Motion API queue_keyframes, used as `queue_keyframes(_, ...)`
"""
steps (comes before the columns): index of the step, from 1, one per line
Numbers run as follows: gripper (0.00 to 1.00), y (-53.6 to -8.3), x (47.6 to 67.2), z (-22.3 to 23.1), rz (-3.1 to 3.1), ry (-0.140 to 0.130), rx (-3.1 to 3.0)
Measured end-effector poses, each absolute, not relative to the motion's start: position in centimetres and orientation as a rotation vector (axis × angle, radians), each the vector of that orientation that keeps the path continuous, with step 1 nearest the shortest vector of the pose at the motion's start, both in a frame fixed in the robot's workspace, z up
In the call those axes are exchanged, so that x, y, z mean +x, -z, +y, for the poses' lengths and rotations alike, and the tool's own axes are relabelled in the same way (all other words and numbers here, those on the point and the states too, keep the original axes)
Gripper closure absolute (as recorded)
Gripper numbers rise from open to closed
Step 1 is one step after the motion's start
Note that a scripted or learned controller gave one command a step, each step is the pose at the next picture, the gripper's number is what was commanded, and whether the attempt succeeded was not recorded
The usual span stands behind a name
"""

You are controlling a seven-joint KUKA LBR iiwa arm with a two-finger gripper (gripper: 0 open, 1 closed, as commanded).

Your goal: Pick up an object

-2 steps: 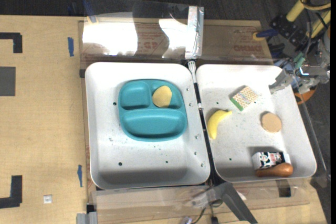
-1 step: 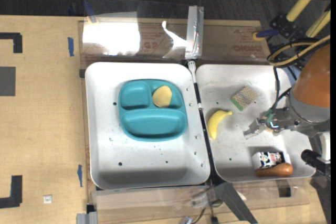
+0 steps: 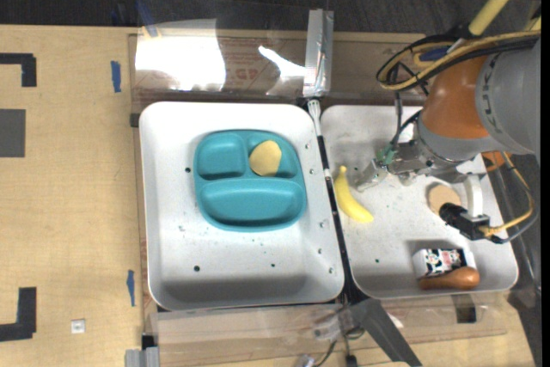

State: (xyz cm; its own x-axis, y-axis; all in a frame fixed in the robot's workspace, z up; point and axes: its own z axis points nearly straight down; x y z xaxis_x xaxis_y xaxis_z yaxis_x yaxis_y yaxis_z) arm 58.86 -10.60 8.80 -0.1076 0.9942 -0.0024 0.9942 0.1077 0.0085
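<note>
A reach toward a pick appears to be in hand: the grey arm with its orange band (image 3: 455, 103) is stretched in from the right over the right-hand shallow white plastic bin (image 3: 378, 266), and the gripper (image 3: 371, 176) is seen low over the bin floor, just beside the upper end of a small curved yellow banana (image 3: 351, 198), which lies near the bin's left wall and is judged the likeliest target. Whether the fingers are spread or closed cannot be told, and nothing is seen held between them. A short shift toward the banana's middle, with the grip set across its narrow width, would be called for next; its smooth, rounded skin could slip from an off-centre pinch. In the same bin, a flat tan disc (image 3: 443, 198) is partly covered by the arm's cabling, and a small black-and-white printed carton (image 3: 442, 259) rests against a glossy reddish-brown sausage-shaped item (image 3: 451, 278) near the front right corner. In the left-hand white bin (image 3: 172, 262) a matte teal divided plate (image 3: 249, 200) is set, with a rounded pale yellow lemon-like object (image 3: 265, 157) in its upper right compartment.
</note>
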Motion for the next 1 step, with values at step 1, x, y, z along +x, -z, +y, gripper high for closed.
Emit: queue_keyframes(1, 0.00, -8.58, 65.16, -13.29, 2.251, -0.001, 2.189)
